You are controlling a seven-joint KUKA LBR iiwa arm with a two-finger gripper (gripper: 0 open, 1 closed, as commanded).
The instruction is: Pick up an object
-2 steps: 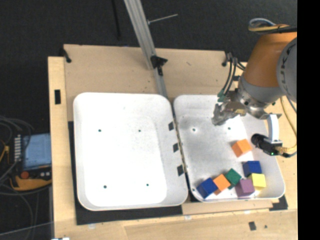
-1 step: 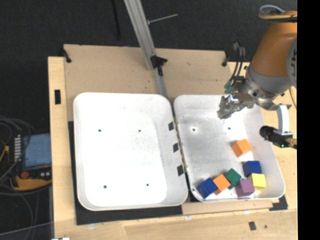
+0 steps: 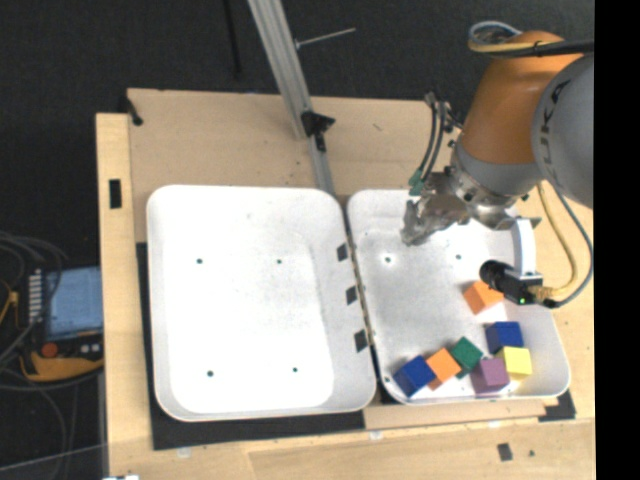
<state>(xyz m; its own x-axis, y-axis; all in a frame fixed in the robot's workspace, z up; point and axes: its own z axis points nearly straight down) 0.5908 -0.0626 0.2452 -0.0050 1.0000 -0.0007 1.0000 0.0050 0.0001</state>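
Several small blocks lie in the right bin (image 3: 400,288). An orange block (image 3: 482,296) sits by the right wall. Along the near edge lie a blue block (image 3: 412,375), an orange block (image 3: 444,365), a green block (image 3: 467,352), a purple block (image 3: 490,374), a yellow block (image 3: 517,361) and a dark blue block (image 3: 505,335). My gripper (image 3: 417,224) hangs over the far part of the right bin, well apart from the blocks. I see nothing between its fingers.
The left bin (image 3: 250,298) lies beside the right one, with black clips between them. A slanted metal pole (image 3: 285,68) rises behind the bins. A black cable connector (image 3: 510,283) hangs from the arm next to the lone orange block.
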